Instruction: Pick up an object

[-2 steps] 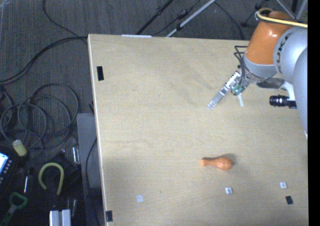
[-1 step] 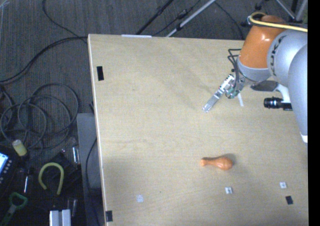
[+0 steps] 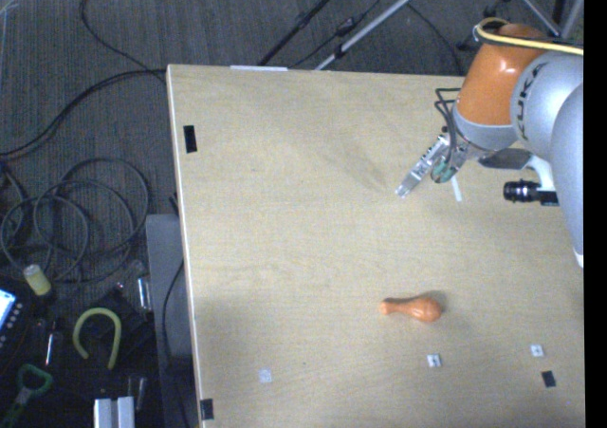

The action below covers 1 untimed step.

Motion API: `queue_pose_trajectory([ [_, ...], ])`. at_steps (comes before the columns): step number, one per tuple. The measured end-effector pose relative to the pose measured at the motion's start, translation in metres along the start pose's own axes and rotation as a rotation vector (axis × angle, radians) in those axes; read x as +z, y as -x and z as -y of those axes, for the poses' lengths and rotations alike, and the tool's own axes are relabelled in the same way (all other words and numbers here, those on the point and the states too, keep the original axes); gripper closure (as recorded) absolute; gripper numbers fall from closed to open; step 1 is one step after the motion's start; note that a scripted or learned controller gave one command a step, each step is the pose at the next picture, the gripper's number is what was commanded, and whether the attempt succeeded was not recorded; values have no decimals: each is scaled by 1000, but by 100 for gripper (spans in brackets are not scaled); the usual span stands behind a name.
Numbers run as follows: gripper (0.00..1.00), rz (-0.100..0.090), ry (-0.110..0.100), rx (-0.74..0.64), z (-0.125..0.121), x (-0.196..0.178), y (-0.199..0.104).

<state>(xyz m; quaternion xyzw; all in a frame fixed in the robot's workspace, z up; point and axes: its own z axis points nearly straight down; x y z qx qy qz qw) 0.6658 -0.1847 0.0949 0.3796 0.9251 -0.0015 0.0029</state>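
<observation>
Camera view: tan surface (image 3: 285, 227), small markers near right. Orange pear-shaped object (image 3: 413, 308) lies alone, unobstructed. Pincer (image 3: 432, 173) hovers farther back, fingers spread, holding nothing.

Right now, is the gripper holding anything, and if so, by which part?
Nothing is held. The gripper hangs above the bare tabletop, and the orange pear-shaped object lies apart from it, nearer the camera.

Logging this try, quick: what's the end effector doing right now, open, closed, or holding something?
End effector: open, holding nothing, up over bare bench top. The orange pin lies apart from it, nearer the camera.
</observation>
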Motion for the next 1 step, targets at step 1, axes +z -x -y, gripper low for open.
queue_pose_trajectory([
  [1,100,-5,3,24,-23,-81,-50],
])
